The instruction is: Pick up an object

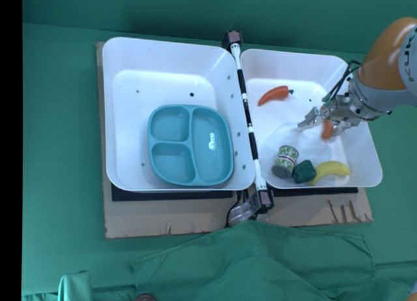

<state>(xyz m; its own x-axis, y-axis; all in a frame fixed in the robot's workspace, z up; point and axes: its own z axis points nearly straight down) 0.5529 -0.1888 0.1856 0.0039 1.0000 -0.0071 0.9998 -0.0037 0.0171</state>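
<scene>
My gripper hangs over the right side of the right bin, its fingers spread apart. A small orange piece, perhaps a carrot, sits in the gap between the fingers; neither finger visibly presses on it. An orange-red chili pepper lies toward the bin's back, left of the gripper. Near the front wall stand a small can, a dark green piece and a yellow banana, close together.
The left bin holds a teal divided plate. A black-and-white bar runs between the two bins. Both bins rest on a cardboard sheet. Green cloth is bunched at the front.
</scene>
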